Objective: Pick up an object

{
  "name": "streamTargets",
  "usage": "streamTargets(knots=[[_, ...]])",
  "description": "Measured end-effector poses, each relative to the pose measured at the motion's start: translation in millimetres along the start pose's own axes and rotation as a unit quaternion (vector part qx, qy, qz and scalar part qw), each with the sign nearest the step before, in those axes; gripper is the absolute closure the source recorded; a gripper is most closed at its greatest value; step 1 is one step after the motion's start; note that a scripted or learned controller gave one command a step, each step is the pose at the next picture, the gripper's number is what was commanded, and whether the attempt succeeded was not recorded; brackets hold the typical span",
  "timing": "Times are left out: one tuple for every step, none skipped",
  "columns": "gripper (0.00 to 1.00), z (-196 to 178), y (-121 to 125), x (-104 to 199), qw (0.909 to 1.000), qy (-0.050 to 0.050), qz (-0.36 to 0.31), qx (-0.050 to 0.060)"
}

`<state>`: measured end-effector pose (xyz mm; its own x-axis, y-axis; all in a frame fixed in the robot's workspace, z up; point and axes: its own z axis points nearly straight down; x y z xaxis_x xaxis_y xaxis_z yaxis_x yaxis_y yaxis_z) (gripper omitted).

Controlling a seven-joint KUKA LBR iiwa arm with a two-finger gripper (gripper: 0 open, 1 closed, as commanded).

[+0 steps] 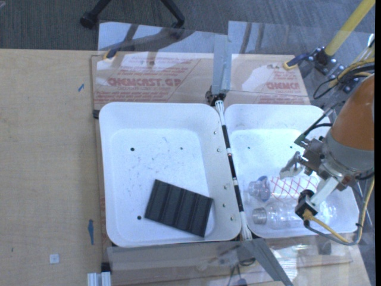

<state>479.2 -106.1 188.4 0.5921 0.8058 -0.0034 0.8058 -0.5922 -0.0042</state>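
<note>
Pincer (296,162) hangs over the right bin (268,115), partly masked by the wrist; whether it is open or closed cannot be told, and nothing is seen in its hold. Below it lies a clear plastic bottle (275,216), outline faint against the white, touching a red-checked item (292,187) of unclear kind. A dark ribbed panel (178,207) lies in the left bin (107,159). The sheet (143,79) behind the bins reads "CHEMCAST GP" in red.
</note>
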Motion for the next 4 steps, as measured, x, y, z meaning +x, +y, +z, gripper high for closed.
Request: streamTargets(knots=[[0.00,-14,42,-58,0.9995,0.000,0.030,-0.001],[0.00,46,62,-76,0.9999,0.005,0.010,-0.008],[0.00,18,77,-11,0.9819,0.000,-0.189,-0.002],[0.00,100,18,-5,0.9696,0.003,-0.245,-0.007]])
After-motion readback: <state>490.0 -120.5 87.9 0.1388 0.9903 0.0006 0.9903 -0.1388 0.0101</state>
